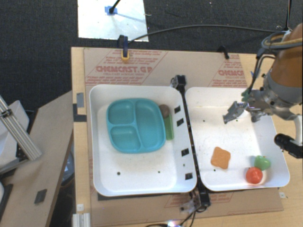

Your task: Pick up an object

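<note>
In the right bin point(208, 98) lie an orange chunk point(220, 157), a red ball-like piece point(254, 175) and a small green piece point(262, 162), the last two touching in the near right corner. My gripper point(232, 113) hangs over the upper middle of this bin, pointing left, up and a little to the right of the orange chunk and well apart from it. I see nothing in it. The arm's orange band point(289, 65) rises at the right edge.
The left bin point(102, 174) bears a teal divided plate point(135, 125), with a green strip point(169, 126) and a small brown lump point(164, 110) along its right side. A black clipped divider point(185, 131) runs between the bins. A white sheet point(111, 13) lies beyond the bench.
</note>
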Action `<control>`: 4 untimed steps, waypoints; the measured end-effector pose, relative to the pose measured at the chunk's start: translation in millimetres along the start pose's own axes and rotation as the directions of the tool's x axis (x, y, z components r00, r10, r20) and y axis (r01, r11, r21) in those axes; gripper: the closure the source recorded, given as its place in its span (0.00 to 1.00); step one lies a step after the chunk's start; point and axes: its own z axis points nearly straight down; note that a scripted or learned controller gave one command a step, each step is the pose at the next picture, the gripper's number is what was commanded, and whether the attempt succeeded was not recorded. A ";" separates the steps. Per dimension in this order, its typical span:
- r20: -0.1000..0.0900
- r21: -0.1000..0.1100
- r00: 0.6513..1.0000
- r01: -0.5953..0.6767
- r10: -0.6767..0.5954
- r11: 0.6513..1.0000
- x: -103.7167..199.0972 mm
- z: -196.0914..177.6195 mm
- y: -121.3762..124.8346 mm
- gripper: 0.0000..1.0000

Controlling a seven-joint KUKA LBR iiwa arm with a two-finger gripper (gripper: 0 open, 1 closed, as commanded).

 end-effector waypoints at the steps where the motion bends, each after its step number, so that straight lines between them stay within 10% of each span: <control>1: 0.001 -0.008 1.000 0.002 -0.002 1.000 0.1 -3.7 1.4 0.00; 4: 0.000 -0.002 1.000 -0.001 0.001 1.000 1.1 128.9 2.3 0.00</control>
